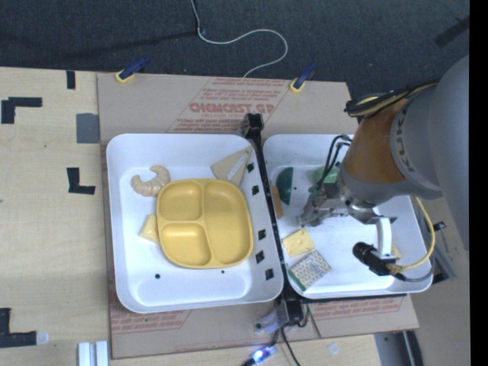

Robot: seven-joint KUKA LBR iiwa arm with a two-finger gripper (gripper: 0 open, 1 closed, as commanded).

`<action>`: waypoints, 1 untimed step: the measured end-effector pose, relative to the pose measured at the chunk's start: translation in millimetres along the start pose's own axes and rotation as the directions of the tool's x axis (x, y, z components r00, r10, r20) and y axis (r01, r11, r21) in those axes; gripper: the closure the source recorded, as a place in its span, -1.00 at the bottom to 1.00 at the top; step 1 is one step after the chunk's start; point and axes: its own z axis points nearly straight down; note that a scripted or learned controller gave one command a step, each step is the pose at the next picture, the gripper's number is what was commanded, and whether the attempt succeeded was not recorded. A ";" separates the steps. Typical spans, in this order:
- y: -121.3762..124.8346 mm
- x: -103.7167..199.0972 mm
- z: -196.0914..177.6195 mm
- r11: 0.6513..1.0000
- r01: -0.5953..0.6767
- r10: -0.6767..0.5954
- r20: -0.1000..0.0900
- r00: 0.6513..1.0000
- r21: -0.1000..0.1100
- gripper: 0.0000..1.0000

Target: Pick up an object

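**Arm low in right bin, nothing visibly held**

Wooden bench, light tone, with black tape marks at left, and a cardboard sheet [229,105] with red print lying under both bins; two blue-and-yellow clips sit at its top edge. Dark carpet runs behind, crossed by a thin white cable [236,40].

We see the left bin [122,204] holding a yellow divided plate [204,222] near its middle. A beige curled piece [150,180] lies just beside the plate's upper left. A tan wedge [232,165] lies against the plate's upper right, near the divider. A small yellow piece [148,228] pokes out at the plate's left edge.

We see the right bin [381,280] holding a dark green object [284,183] near its left wall, a yellow block [298,243] below that, and a speckled flat packet [309,269] just beside the block, near the front left corner. Block and packet look close to touching; we cannot tell for sure.

The arm comes in from the right, orange band [374,155] above the wrist, grey body over the bin's right half. The gripper [314,208] sits low in the right bin, right of the green object and above the yellow block, apart from both. We cannot tell how the pincer stands: too small and cluttered. We see no object in its grasp. A black cable fitting [370,256] hangs below the wrist.
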 end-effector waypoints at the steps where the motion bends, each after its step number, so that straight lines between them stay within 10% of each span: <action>1: 6.3 -5.3 -59.5 1.000 0.000 0.000 0.000 1.000 -0.004 1.00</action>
